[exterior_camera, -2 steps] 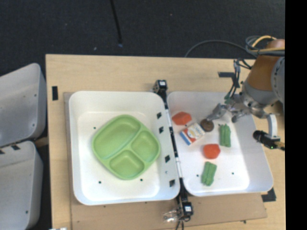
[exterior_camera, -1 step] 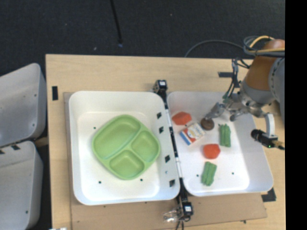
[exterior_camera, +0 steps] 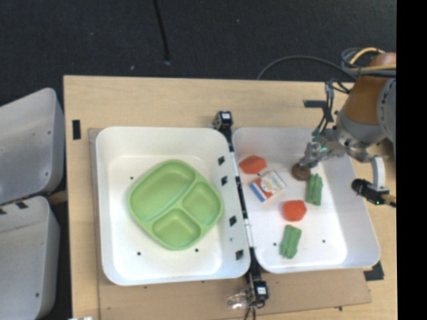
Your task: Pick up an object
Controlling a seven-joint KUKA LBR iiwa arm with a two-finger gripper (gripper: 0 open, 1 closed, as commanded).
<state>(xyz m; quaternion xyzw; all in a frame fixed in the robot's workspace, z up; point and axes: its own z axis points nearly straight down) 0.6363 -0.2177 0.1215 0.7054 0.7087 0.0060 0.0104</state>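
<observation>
The gripper (exterior_camera: 312, 157) is lowered into the right bin (exterior_camera: 333, 245) directly over a small brown object (exterior_camera: 300, 173) beside a green piece (exterior_camera: 313, 189), apparently positioned to pick it, though its grip state cannot be told.

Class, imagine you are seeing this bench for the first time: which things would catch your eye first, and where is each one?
The big green divided plate stands out first, lying alone in the left bin. Next come the small bright items scattered in the right bin: two orange-red pieces, two green pieces and a small printed packet. The gripper hangs low at that bin's far side, just over a small brown object.
</observation>
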